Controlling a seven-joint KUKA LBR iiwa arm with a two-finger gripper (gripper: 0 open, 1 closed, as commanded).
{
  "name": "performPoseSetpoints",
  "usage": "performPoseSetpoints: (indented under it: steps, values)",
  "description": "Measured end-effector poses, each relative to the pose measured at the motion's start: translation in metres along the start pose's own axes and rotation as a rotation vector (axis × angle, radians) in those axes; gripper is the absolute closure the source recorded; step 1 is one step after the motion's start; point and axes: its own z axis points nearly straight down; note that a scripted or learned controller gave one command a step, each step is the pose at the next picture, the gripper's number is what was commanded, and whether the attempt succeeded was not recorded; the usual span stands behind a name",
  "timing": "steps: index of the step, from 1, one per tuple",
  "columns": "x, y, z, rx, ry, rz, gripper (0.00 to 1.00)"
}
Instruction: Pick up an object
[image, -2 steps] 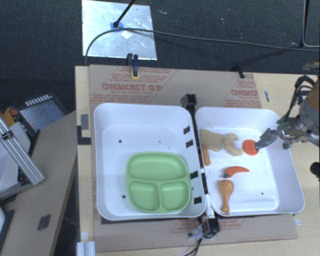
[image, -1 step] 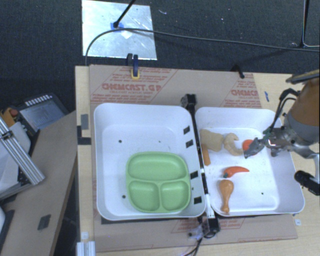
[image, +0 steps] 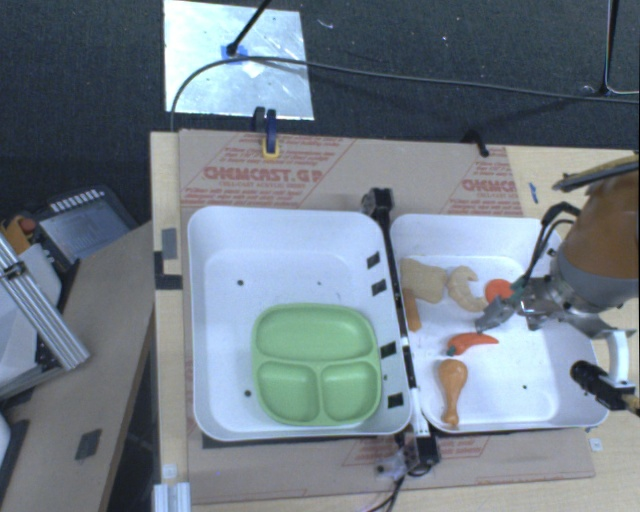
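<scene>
Chili pepper (image: 472, 343), red-orange, lies in right bin (image: 535, 405), just below gripper (image: 492, 318). Finger state cannot be told. Descent best centred over pepper body, closure across narrow width, drumstick (image: 452, 389) avoided.

Grey arm (image: 600, 250) reaching in from the right, wrist low, gripper (image: 497, 318) leftward.

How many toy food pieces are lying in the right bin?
5 visible: a beige piece at the back left, a curved pale piece, a red-orange piece, a chili-like piece mid-bin, and a drumstick in front. The gripper may hide more.
</scene>
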Motion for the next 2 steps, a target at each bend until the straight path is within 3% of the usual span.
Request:
performPoseSetpoints:
  steps: [1,2]
  values:
    - [0.002,0.004,0.057,-0.011,-0.001,0.001,0.0]
    - [0.0,0.006,0.042,-0.019,-0.004,0.0,1.0]
